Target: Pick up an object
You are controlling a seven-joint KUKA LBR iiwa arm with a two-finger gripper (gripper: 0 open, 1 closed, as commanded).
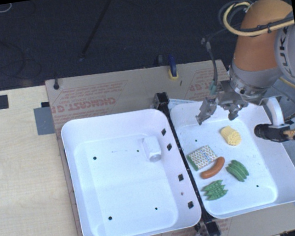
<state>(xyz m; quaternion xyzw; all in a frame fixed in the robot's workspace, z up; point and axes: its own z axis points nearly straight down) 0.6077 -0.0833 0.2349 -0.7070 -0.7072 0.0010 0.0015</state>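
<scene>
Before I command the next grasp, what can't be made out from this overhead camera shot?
- Gripper above the right bin: too small and blurred to read its opening.
- Patterned packet: print too small to read.
- White cylinder in the left bin: white on white, its outline barely shows.
- Arm: cut off by the frame's right edge.

Yellow corn, orange sausage

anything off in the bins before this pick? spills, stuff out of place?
Nothing spilled or damaged. One oddity: a small white cup lies on its side alone in the left bin, while the corn, patterned block, sausage and two green pea pods sit together in the right bin. The gripper hovers over the right bin's far edge.
</scene>
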